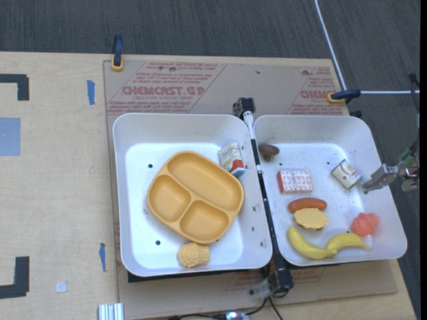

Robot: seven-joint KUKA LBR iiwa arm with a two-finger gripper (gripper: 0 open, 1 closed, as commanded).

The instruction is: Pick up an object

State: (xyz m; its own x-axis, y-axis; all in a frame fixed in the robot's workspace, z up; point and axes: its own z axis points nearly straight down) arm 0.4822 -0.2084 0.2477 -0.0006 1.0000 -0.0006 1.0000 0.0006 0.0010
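Gripper (373, 182) seen at right rim of right bin (380, 155), just beside small white carton (345, 174); whether jaws released or clenched: cannot tell. Nothing visible between them.

Carton in upper right of right bin, boxy, tilted, long axis running upper left to lower right. Elsewhere in that bin:
- brown rounded lump (269, 151) near top left corner;
- red-and-white patterned packet (295, 181), flat, rectangular;
- red sausage (307, 205), long axis roughly left-right, touching yellow disc (311, 219) below it;
- two yellow bananas (325, 245), curved, smooth plastic, along the front wall;
- orange-red rounded piece (364, 224) at right.

Left bin (123, 179): yellow three-compartment plate (195, 196), glossy; small printed carton (231, 158) at its upper right edge; knobbly yellow corn piece (193, 254) in front of it.
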